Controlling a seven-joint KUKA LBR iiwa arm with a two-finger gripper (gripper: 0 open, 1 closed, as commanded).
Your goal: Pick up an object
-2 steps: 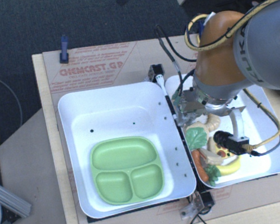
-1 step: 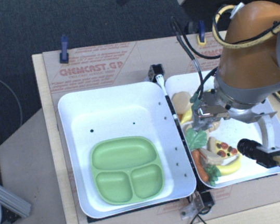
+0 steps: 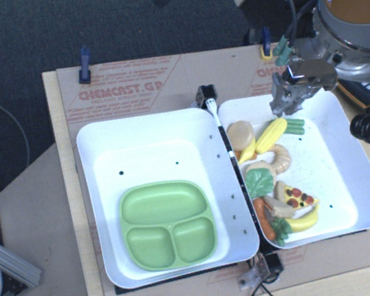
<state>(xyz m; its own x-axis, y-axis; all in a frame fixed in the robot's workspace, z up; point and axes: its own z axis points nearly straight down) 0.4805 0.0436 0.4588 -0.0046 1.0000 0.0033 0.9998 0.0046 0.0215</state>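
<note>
Toy food [image 3: 273, 178] crowds the right bin's [image 3: 356, 172] left half; its right half looks open.

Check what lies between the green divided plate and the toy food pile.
In the camera view, the two bins' adjoining white rims lie between the green divided plate and the toy food pile.

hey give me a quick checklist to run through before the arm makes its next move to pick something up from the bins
1. Gripper is over the right bin: ok, it hangs above the bin's far end.
2. Nothing already held: cannot tell, the fingertips are too dark and small to read.
3. A target lies close below: ok, the corn cob sits just beneath and nearest.
4. Target stands apart from neighbours: not ok, the corn touches the bread roll, and the toy food is piled along the bin's left wall.
5. Drop spot ready: ok, the green divided plate lies in the left bin.
</note>
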